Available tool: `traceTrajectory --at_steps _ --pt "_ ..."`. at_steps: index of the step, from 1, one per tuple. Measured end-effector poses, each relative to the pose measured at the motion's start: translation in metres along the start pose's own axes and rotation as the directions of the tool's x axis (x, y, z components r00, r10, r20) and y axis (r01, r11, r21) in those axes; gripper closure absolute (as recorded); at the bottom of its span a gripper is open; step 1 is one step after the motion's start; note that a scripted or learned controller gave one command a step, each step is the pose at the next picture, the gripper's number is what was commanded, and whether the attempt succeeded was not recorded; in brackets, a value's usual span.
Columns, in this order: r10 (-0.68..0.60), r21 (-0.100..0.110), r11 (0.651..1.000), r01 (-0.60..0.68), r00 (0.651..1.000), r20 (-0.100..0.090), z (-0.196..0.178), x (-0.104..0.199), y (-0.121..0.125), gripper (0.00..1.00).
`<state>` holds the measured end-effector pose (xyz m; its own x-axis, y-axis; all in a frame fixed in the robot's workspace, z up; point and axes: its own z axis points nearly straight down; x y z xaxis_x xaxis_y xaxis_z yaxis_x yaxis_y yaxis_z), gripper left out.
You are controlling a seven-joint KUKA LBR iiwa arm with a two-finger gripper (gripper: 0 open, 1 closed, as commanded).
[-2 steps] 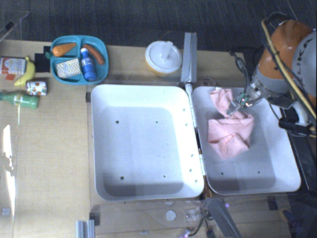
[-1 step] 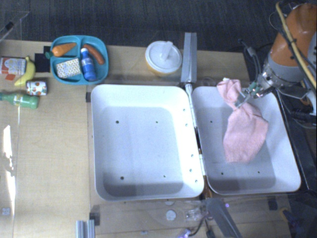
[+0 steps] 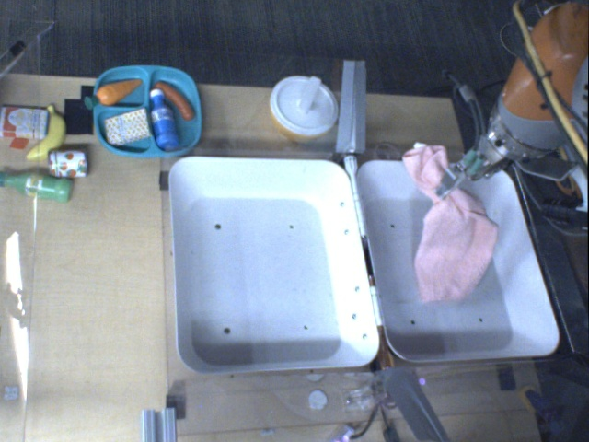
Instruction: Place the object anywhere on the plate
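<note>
A pink cloth [image 3: 456, 242] lies crumpled in the right white bin [image 3: 534, 330], its upper end bunched and pulled up toward the bin's far edge. My gripper [image 3: 456, 182] reaches in from the right and is shut on the cloth's raised upper part. The plate [image 3: 189, 86] is a blue divided dish on the bench at the far left, beyond the left bin. It holds a toy carrot, a hot dog, a blue bottle and a cracker.
The left white bin [image 3: 267, 265] sits between the cloth and the plate. A white lidded cup [image 3: 304, 107] and a grey metal post [image 3: 351, 109] stand behind the bins. A banana [image 3: 48, 134], a small can [image 3: 67, 163] and a green bottle [image 3: 37, 186] lie at the far left.
</note>
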<state>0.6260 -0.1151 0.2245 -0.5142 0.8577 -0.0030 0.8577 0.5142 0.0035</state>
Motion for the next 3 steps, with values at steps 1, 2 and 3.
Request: traceTrajectory --at_steps 1,2,3 --pt "-0.392 0.0 0.92 0.392 0.92 -0.002 0.009 0.046 0.014 1.0" --pt "-0.721 -0.002 0.692 0.721 0.692 0.0 -0.003 0.097 0.026 1.0" --pt "-0.858 -0.003 0.513 0.858 0.513 -0.001 -0.001 0.154 0.046 1.0"
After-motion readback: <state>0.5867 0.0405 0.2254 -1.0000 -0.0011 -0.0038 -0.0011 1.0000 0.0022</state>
